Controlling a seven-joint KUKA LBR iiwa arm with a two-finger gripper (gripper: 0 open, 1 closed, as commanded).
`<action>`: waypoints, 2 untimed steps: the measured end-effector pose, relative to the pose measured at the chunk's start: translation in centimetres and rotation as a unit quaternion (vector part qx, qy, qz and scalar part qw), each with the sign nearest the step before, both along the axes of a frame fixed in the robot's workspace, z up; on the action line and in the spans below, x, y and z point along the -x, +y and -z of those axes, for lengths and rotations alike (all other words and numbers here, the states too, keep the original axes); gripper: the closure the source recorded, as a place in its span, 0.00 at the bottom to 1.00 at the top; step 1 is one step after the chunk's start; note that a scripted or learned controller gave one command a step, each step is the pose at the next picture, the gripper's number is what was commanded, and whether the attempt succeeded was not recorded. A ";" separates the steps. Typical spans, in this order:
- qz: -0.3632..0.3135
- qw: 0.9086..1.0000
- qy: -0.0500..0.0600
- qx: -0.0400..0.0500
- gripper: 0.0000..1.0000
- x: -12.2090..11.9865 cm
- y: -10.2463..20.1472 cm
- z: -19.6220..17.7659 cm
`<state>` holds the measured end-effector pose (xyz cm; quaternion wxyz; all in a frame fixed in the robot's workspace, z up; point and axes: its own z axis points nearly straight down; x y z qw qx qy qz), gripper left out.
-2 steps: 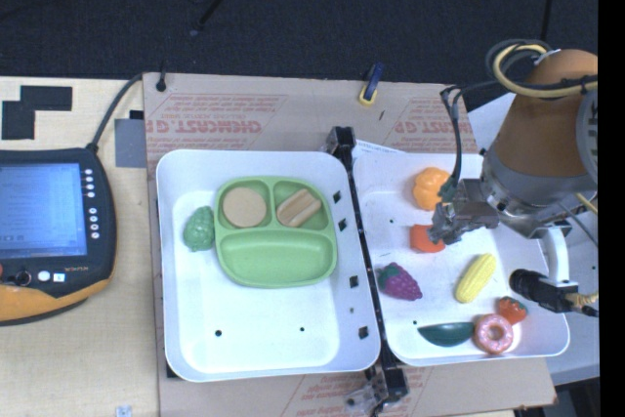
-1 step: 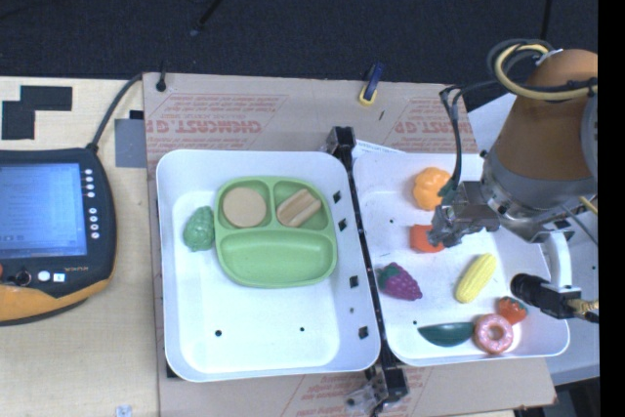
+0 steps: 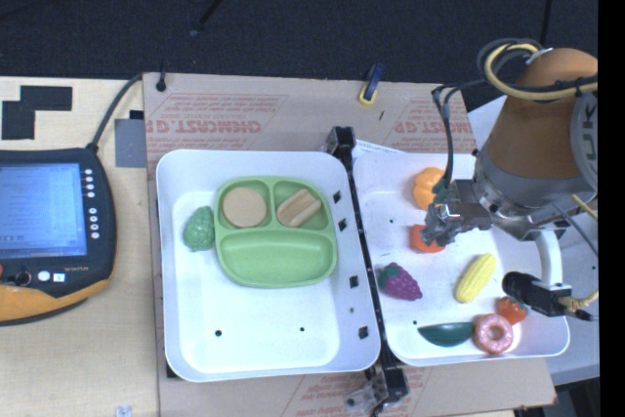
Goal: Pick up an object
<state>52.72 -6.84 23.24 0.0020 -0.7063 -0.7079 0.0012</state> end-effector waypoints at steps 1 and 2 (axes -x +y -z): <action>0.001 1.000 0.001 0.000 1.00 0.7 0.0 1.5; 0.002 1.000 -0.001 0.000 1.00 0.4 -0.6 -0.5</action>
